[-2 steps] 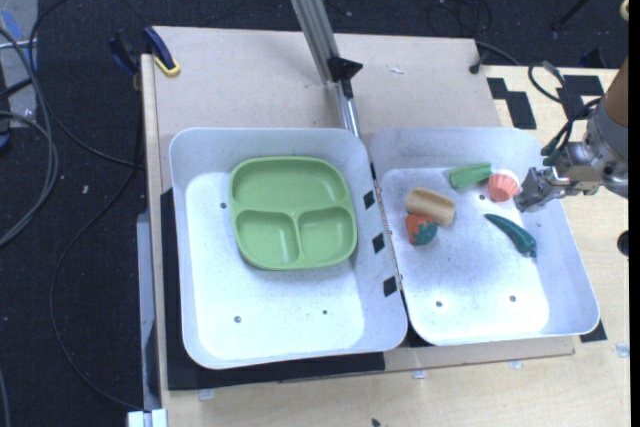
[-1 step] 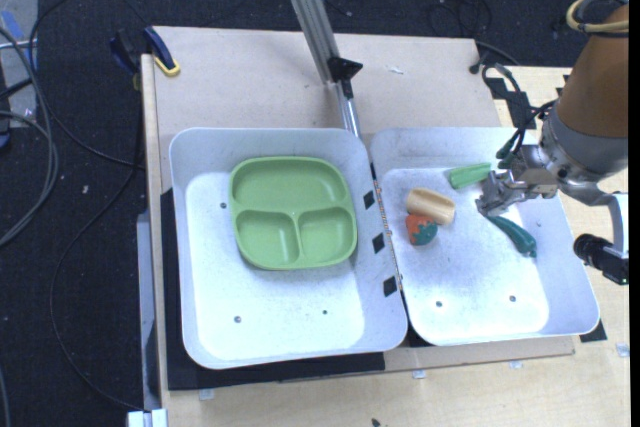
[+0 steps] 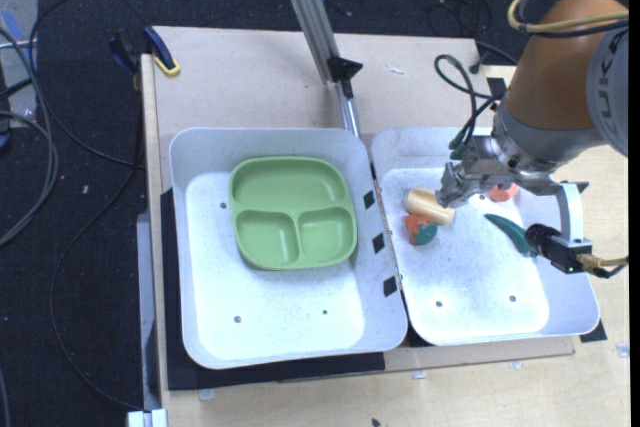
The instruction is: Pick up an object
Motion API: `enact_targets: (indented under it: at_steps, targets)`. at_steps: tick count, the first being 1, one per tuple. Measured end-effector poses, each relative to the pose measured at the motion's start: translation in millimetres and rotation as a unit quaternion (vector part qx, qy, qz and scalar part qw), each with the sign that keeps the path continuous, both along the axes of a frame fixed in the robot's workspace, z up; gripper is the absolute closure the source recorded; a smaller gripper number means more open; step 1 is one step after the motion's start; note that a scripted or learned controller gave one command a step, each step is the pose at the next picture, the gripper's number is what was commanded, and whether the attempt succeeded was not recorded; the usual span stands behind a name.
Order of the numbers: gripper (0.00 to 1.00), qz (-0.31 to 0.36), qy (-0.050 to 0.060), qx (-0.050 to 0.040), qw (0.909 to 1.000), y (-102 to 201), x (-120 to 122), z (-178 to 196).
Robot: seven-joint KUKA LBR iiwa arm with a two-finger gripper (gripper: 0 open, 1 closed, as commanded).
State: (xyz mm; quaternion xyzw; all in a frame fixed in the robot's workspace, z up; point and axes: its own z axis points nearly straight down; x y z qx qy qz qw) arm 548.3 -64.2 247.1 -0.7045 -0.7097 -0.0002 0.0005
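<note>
Arm (image 3: 560,65) bent low, tool (image 3: 455,190) down-left.

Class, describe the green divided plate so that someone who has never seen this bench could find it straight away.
Start at the two white bins side by side and take the left bin. In its upper half lies the green plate, a rounded square split into three compartments. It is far larger than the small toys in the right bin.

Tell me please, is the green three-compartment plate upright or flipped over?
Upright: the green three-compartment plate shows its three hollow sections facing up in the left white bin.
</note>
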Motion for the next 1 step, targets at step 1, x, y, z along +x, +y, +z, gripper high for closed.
enact_targets:
  at_steps: [1]
  targets:
    - [1.0,0.0,0.001,0.0001,1.0,51.3,5.5,-14.4]
